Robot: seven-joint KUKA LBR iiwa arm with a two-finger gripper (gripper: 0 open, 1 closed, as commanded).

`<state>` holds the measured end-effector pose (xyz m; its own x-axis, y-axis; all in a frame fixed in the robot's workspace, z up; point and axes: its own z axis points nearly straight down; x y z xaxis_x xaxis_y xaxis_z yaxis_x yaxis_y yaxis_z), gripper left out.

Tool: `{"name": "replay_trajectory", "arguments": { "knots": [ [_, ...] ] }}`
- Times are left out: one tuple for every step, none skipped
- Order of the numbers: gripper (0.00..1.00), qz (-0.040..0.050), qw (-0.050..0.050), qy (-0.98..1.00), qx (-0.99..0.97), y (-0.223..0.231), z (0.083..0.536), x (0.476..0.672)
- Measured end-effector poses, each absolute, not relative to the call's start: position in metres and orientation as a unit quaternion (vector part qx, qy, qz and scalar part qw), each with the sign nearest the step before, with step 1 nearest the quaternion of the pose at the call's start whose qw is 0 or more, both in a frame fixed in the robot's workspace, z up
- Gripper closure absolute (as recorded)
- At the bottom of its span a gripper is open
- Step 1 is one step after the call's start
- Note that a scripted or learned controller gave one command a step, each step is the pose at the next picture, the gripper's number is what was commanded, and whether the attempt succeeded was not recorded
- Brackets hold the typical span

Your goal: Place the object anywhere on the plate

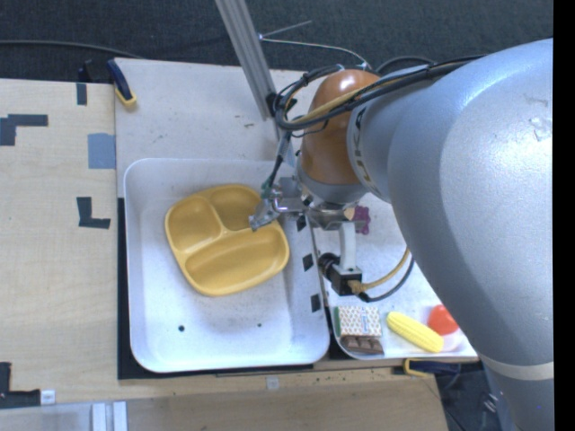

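The gripper [267, 215] hangs right at the right-hand rim of the yellow divided plate [225, 239], which lies in the left white bin [153, 330], and whether its jaws are spread or clenched, or carrying anything at all, I cannot tell from here. Off to the plate's right, in the other bin, lie a yellow corn cob [414, 330], a checkered packet [361, 323] and an orange piece [442, 318]. This looks like the placing step: next comes a release over a plate compartment, or, if nothing is carried, a fresh pick.

yellow plate [226, 241], white bin [153, 330], yellow corn [414, 330], brown-white checked packet [360, 321]
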<state>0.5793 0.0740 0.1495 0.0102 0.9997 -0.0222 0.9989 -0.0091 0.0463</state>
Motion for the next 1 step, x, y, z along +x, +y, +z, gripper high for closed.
{"name": "replay_trajectory", "arguments": {
  "knots": [
    [0.00,0.0056,0.024,0.703,0.711,0.0761,0.1461,0.5824]
  ]
}}
